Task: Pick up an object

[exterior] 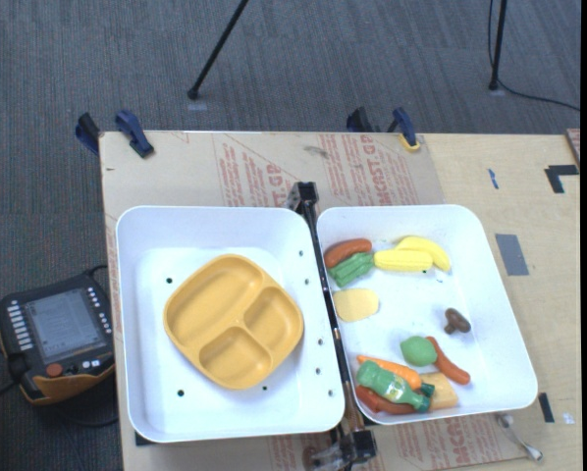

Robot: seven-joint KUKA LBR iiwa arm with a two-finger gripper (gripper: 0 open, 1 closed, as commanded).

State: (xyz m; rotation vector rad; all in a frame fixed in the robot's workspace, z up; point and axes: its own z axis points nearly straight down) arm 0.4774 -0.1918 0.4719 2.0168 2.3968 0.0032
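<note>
While toys [403, 386] crowd its edges, right bin's [490, 312] middle lies open.

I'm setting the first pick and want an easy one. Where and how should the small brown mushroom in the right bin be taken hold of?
Grip the mushroom across its middle, coming straight down from above. It lies alone on the right bin floor, apart from the green ball and red sausage below it, so fingers likely have room on both sides. It is small, so centring matters.
</note>
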